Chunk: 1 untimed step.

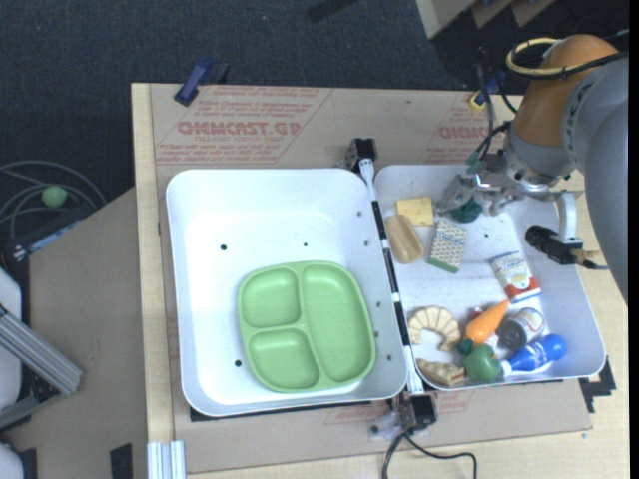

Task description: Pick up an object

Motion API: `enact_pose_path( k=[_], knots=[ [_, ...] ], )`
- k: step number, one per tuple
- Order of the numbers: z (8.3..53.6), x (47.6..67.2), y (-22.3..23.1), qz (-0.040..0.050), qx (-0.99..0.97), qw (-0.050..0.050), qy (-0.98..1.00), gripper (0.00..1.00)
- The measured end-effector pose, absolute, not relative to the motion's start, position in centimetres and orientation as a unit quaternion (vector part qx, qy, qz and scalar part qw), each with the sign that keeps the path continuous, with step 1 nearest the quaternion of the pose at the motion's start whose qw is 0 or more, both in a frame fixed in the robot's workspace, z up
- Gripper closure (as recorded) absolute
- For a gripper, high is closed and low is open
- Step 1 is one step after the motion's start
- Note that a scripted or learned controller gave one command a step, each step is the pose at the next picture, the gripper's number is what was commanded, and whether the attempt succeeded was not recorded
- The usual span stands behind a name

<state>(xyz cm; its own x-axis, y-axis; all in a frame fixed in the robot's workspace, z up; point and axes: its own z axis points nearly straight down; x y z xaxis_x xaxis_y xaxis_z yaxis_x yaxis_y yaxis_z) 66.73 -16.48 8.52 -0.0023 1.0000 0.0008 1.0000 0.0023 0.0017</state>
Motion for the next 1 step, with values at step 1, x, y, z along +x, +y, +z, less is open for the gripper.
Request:
enact_pose_path(
  k=[1],
  knots=[
    [9.57,66.76,-16.59,0.0003,0.706,0.002,0.708,1.00]
  ],
)
